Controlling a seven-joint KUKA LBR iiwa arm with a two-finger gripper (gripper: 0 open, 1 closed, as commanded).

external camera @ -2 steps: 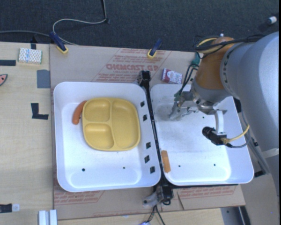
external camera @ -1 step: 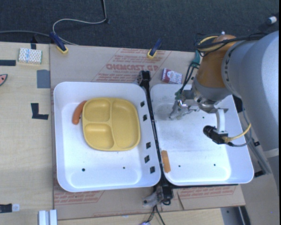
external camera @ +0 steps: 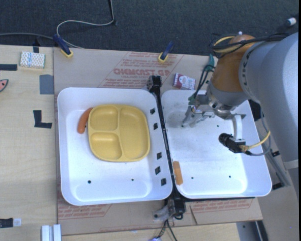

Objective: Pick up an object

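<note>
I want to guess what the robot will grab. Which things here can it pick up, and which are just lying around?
For the job:
- hand, over the right bin
- small orange piece at that bin's left edge
- yellow divided plate in the left bin
- orange sausage-shaped thing beside the plate

Just lying about:
- small packet behind the bins
- checked block on the bench
- yellow clamps

The gripper (external camera: 189, 120) is hanging over the right bin (external camera: 215, 179); a yellow plate (external camera: 119, 132) is lying in the left bin (external camera: 75, 185).
</note>
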